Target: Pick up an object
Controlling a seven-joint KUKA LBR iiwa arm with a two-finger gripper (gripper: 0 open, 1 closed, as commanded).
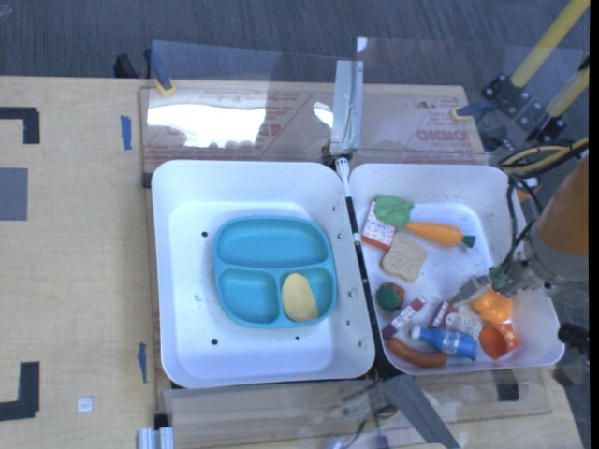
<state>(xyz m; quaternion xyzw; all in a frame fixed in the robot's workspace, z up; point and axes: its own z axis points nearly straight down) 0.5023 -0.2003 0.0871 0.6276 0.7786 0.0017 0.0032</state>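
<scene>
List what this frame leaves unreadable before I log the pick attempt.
- Hand in the camera view: too small and blurred to judge its grip, or whether it touches the orange toy.
- Arm: cut off by the right edge.
- Small packets in the right bin: print too small to read.
- Sausage: partly hidden under the blue bottle.
- Red-green item: too small to identify.

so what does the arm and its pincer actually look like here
At the right edge, the arm shows a rounded orange band with grey housing below it. From there a slim, dark metallic pincer with thin greyish fingers reaches into the right bin. Finer markings are too small to tell.
</scene>
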